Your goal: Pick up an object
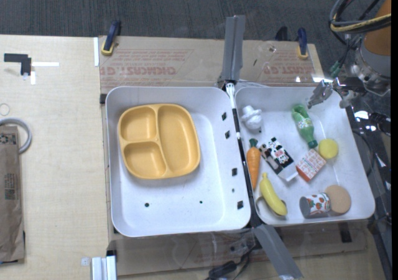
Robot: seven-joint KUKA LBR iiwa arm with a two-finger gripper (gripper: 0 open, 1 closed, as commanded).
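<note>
1. The gripper (321, 93) hangs at the upper right rim of the right bin (364, 176), and nothing sits between its fingers; whether they are open or closed cannot be told at this size.
2. Nearest to it lies a green bottle (303, 124), just below and to the left, with a yellow ball (328, 149) touching or almost touching the bottle's lower end.
3. Further down are a small pink-and-white box (310, 165), a cow-patterned block (277, 155), a carrot (253, 165) and a banana (272, 195) (these last two lie along the bin's left wall).
4. A white figure (251, 117) rests near the top left corner, and a printed can (315, 205) lies beside a tan disc (338, 198) at the bottom.
5. The left bin (168, 213) holds a yellow divided plate (159, 140).
6. As a judgement: the pick is not yet made. Every object lies in its bin, so choosing, descending, closing and lifting all remain.
</note>
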